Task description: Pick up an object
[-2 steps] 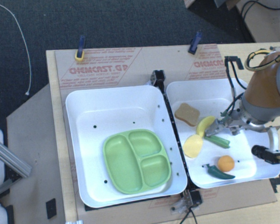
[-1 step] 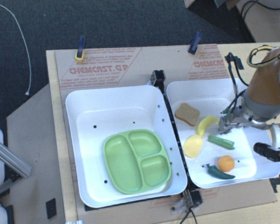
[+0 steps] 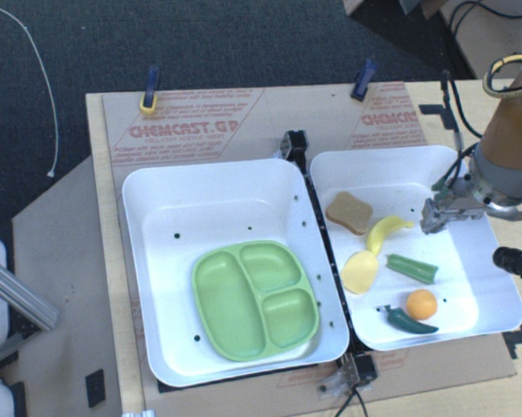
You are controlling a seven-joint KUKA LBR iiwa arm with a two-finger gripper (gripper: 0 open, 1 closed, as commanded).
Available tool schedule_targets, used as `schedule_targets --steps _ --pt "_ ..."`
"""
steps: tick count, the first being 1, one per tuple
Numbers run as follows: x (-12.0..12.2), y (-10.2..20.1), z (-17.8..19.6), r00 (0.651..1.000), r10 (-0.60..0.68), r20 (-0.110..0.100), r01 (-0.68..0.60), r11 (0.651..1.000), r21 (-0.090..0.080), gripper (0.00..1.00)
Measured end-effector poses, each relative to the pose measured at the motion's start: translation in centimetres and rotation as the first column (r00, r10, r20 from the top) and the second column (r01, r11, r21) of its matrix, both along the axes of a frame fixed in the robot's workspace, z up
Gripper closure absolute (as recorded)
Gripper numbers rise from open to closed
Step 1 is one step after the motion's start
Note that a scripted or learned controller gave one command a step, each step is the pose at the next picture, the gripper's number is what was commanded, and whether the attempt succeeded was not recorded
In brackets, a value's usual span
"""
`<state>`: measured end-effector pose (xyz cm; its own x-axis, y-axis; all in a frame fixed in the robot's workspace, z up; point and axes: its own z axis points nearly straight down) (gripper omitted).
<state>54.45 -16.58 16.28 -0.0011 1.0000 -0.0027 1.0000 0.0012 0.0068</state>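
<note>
Over the right-hand shallow white plastic bin (image 3: 365, 162) sits everything I could pick: a brown slice of toy bread (image 3: 349, 212) toward the far left corner, a yellow plastic banana (image 3: 386, 231) just in front of it, a pale yellow pear-shaped piece (image 3: 359, 272) nearer the divider, a green cucumber-like stick (image 3: 412, 268) in the middle, and a small orange ball (image 3: 421, 304) touching a dark green pepper-shaped toy (image 3: 409, 321) by the near rim. They lie loose and flat, scattered as if tipped in, so each can be taken from above. Beside it, the left white bin (image 3: 153, 193) holds a light green three-compartment plastic tray (image 3: 252, 299), lying flat and filling much of the floor; I judge it a drop-off place rather than a target. Both bins rest on a cardboard-covered desk (image 3: 113, 133), with a yellow clip (image 3: 149, 101) and a blue clip (image 3: 363, 80) pinning the sheet along the far edge.

My tool (image 3: 433, 217) hangs low at the right side of the right bin, just beside the banana's right tip. I cannot tell whether its fingers are spread or pressed together: they are small and dark against the bin wall. Nothing visibly sits between them. My guess is that the banana is the nearest candidate.
</note>
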Motion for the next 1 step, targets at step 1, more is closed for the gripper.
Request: schedule_targets --steps 1 --pt "-0.35 0.62 4.58 1.000 0.000 -0.002 0.000 1.000 0.001 1.00"
